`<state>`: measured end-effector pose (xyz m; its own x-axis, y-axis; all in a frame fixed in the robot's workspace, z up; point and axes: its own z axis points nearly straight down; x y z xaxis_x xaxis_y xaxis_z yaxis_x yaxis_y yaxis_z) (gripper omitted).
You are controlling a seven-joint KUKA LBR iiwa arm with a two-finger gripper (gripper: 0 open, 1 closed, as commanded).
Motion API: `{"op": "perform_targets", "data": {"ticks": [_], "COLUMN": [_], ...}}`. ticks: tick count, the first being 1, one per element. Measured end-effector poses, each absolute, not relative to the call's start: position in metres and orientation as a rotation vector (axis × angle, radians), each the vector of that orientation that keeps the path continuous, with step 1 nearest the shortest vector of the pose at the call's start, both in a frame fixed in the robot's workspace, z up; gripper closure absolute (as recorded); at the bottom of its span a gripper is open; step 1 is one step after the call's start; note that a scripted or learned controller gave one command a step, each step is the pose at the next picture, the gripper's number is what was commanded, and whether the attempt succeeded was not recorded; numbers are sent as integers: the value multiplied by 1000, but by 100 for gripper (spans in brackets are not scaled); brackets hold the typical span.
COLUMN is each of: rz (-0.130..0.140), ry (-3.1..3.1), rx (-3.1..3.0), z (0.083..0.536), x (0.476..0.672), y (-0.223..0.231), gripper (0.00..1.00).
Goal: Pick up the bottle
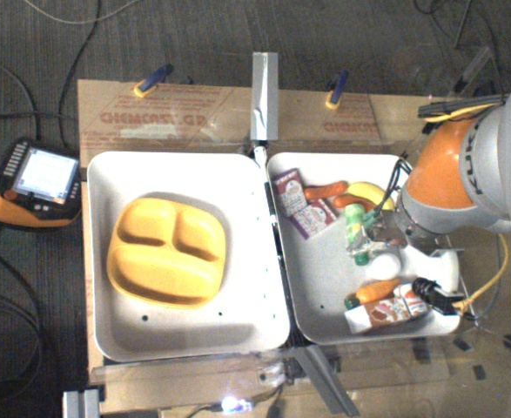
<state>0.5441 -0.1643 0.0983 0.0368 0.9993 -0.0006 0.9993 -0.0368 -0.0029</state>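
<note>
Reaching in from the right, the grey arm with its orange band [447, 177] hangs over the right-hand shallow white bin [325, 307].

The two-finger gripper [379, 233] sits low beside the translucent green plastic bottle [357, 230], its fingers hidden by the wrist (spread or pressed together, I cannot tell). The bottle lies mid-bin, blurred, near a purple printed carton [300, 204]. The left-hand white bin [107, 320] holds a yellow divided plastic tray [168, 251]. Faded red lettering on the brown cardboard sheet [151, 120] is unreadable.
</note>
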Motion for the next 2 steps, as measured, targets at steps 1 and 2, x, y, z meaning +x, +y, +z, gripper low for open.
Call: {"op": "perform_targets", "data": {"ticks": [1, 2], "rz": [3, 6], "ry": [-2252, -2307], "rx": [-2190, -2132], "z": [192, 217], "x": [566, 530], "y": [-133, -148], "gripper": [100, 100]}}
